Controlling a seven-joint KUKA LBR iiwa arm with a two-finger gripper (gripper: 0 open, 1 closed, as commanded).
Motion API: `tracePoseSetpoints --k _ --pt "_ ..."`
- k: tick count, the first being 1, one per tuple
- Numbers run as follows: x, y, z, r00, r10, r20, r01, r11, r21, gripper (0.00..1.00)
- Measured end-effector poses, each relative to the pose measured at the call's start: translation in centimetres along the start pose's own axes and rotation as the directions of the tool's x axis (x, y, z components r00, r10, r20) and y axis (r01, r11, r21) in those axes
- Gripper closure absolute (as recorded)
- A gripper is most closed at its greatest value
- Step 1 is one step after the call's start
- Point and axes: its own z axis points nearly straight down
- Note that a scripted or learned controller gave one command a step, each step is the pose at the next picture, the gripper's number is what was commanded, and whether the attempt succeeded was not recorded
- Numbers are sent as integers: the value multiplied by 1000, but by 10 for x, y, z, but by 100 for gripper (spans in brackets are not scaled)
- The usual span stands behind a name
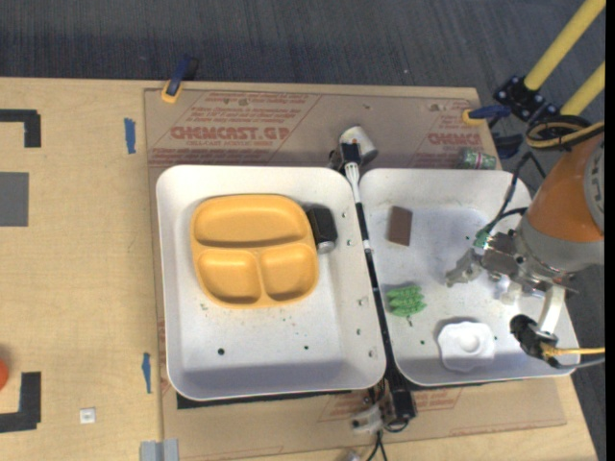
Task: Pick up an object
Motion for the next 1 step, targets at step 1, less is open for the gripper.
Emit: tracePoseSetpoints --k 1 --pt "-32 48 -39 992 128 -6 -128 992 7 0"
